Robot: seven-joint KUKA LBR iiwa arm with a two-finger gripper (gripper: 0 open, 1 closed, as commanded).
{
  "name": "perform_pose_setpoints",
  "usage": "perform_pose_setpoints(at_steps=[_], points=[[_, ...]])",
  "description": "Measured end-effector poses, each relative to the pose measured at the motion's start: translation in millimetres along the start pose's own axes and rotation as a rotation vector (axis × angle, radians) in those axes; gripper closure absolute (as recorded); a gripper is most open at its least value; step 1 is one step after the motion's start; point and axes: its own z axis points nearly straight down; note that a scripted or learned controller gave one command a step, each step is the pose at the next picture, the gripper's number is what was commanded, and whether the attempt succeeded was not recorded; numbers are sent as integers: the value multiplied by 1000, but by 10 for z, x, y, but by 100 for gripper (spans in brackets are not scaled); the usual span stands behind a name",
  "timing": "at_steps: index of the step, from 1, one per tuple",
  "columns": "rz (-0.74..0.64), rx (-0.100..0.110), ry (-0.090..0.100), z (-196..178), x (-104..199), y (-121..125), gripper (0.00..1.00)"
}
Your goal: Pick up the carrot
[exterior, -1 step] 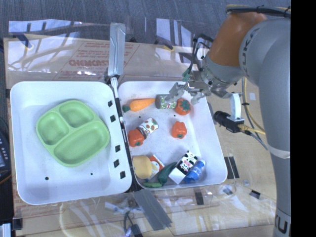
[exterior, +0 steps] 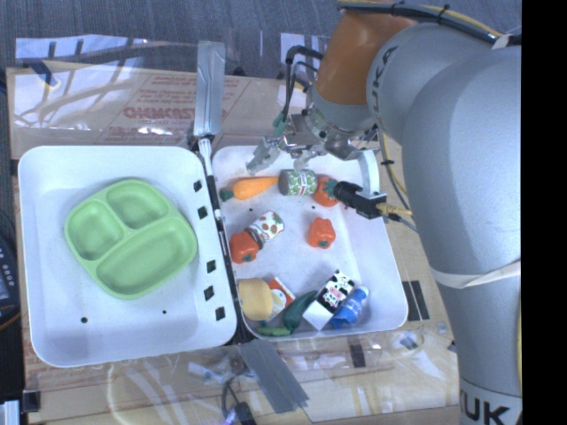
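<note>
Right bin (exterior: 383,264) on my tabletop holds the orange carrot (exterior: 252,187), lying flat near its far edge; my hand (exterior: 282,151) hovers just above, fingers spread.

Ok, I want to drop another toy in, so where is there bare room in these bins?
The left bin has bare floor all around the green plate. The right bin is crowded: the carrot and can lie under the gripper, toys fill the near end. One small patch lies below the orange pepper.
</note>
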Motion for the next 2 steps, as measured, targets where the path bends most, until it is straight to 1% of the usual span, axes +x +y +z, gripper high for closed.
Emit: perform_pose_setpoints(at_steps=[1,2], points=[[206,6,0,3,471,-131,0],[169,8,2,885,-123,-54,0]])
